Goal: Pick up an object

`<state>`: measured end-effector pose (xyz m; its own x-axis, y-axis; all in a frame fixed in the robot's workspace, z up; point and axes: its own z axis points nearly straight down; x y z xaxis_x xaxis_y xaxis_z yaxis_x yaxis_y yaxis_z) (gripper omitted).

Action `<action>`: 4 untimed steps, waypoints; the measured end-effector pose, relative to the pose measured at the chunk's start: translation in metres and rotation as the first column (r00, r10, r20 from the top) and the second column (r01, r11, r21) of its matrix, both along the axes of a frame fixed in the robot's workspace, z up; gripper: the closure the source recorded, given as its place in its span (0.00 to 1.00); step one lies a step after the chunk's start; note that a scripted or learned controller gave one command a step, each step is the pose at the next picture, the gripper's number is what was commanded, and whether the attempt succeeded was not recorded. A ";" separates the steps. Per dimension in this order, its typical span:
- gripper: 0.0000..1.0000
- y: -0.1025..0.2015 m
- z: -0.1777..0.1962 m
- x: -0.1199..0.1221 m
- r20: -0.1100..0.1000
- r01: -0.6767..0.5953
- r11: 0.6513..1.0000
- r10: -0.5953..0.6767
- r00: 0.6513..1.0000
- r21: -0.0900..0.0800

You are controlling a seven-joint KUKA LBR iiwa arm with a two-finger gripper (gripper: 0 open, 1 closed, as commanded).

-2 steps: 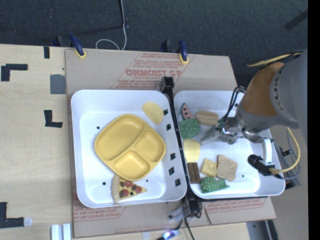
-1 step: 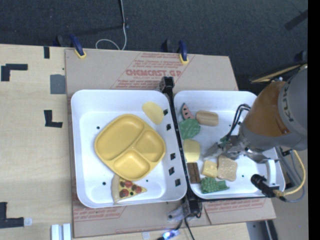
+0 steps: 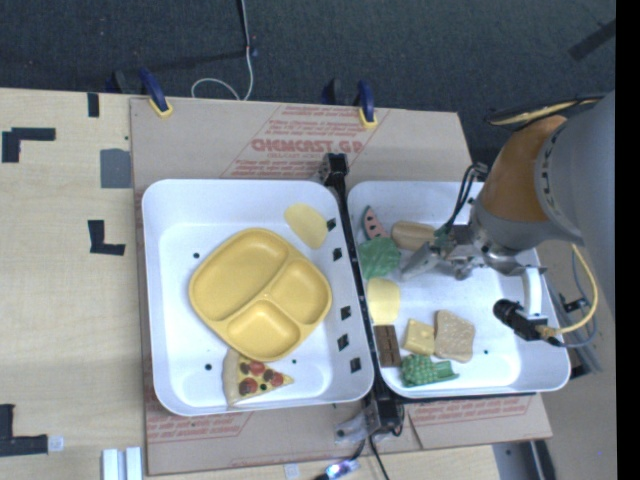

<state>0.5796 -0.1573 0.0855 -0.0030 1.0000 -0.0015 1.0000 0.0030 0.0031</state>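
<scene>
My gripper (image 3: 418,261) reaches in from the right and hangs low over the middle of the right bin (image 3: 500,380). Its tip lies just right of a green leafy piece (image 3: 379,258) and just below a tan bread roll (image 3: 412,235). A watermelon slice (image 3: 372,224) lies at the bin's back left. Nearer the front are a pale yellow round piece (image 3: 383,299), a brown chocolate bar (image 3: 388,344), a cheese wedge (image 3: 420,337), a slice of toast (image 3: 455,336) and a green ridged piece (image 3: 427,371). I see nothing held in the gripper.
The left bin (image 3: 165,368) holds a yellow divided plate (image 3: 260,293), a pale yellow chip (image 3: 308,225) and a pizza slice (image 3: 252,377). A black divider (image 3: 350,268) runs between the bins. The arm's grey body and orange band (image 3: 520,183) overhang the right bin's right side, with cables (image 3: 575,313) there.
</scene>
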 end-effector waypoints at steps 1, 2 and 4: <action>0.00 -0.011 0.000 0.092 0.003 -0.001 1.000 0.001 1.000 -0.001; 0.00 -0.015 0.001 0.038 -0.001 0.003 1.000 -0.003 1.000 0.000; 1.00 0.064 0.024 0.047 -0.003 -0.005 1.000 0.005 1.000 0.005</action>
<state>0.6264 -0.0931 0.1093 -0.0081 1.0000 0.0035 1.0000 0.0081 0.0004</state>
